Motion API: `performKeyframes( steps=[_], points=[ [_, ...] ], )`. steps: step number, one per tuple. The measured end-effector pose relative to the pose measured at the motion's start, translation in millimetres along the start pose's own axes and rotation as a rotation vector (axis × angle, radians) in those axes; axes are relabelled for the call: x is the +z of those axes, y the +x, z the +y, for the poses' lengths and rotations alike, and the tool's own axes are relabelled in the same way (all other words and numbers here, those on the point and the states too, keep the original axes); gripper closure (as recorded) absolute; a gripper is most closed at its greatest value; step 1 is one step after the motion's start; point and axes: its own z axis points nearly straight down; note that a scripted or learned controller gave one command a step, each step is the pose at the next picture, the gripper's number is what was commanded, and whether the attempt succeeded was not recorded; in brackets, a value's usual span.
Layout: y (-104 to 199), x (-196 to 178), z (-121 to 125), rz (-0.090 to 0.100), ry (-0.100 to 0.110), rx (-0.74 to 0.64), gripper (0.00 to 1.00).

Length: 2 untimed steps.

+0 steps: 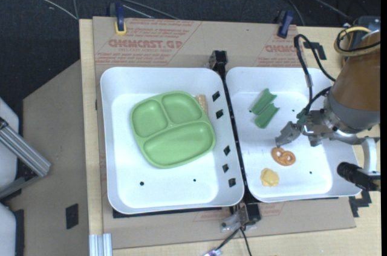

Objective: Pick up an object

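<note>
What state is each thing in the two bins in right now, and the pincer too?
Green plastic divided plate: flat, right way up, in the left white bin.
Green leafy toy piece: lying in the right white bin, untouched.
Orange pretzel-shaped toy: lying flat, just below the pincer, not gripped.
Yellow lumpy toy: resting near the front wall, untouched.
Pincer: low over the right bin, holding nothing visible.
</note>
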Motion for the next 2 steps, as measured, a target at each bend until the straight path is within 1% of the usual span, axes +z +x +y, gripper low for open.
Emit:
performKeyframes(
  steps=[1,2],
  points=[
    [9,59,-3,0.001,0.001,0.000,0.00],
    [9,93,-2,-0.002,-0.007,0.000,0.00]
  ],
)
